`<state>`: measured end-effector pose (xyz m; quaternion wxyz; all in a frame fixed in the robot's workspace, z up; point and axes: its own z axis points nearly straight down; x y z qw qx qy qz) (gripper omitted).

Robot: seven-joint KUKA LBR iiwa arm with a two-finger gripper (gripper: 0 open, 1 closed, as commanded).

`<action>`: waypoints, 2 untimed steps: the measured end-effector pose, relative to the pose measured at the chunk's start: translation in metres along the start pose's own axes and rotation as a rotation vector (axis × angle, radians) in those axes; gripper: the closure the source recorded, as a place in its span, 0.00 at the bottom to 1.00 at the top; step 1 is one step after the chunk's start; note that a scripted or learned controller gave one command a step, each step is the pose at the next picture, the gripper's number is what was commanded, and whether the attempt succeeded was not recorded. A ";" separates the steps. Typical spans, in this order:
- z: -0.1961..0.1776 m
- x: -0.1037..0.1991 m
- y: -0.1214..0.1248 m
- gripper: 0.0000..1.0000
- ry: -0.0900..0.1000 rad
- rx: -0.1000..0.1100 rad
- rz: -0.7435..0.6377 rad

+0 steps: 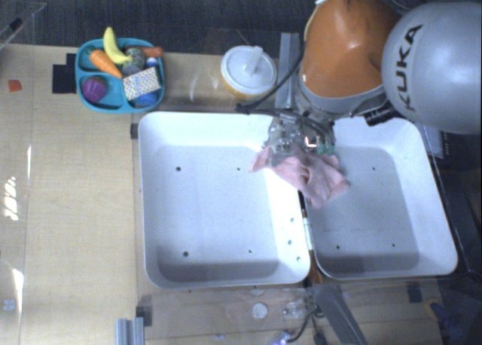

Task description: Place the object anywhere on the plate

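The big grey arm (433, 57) with its orange band (346, 42) looms closest, reaching in over the far edge where the two bins meet. Below the wrist, the fingers (301, 142) point down, and a crumpled pink cloth (305, 172) hangs bunched right under them; its top appears pinched between them, though the metal parts there are too cluttered for me to be sure how tightly they clamp. The cloth drapes from the fingers toward me, spreading across the ridge between the two bins, with its lower corner over the right shallow white plastic bin (392, 253) and a small flap on the side of the left shallow white plastic bin (211, 261).

Beyond the fingers and slightly to the left, on the pale wooden worktop (68, 208), stands a white lidded cup with a yellow body (248, 71). Much farther left of the fingers, well apart from both bins, rests a blue divided plate (90, 102) carrying toy food: a yellow banana (113, 48), an orange carrot (104, 63), a purple piece (94, 89) and a pale checkered block (143, 81). The cloth is nowhere near that plate.
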<state>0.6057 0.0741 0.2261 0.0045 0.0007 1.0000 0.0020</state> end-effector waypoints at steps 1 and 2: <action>0.002 0.023 0.045 1.00 0.004 0.001 -0.002; 0.002 0.023 0.045 0.00 0.003 0.000 -0.002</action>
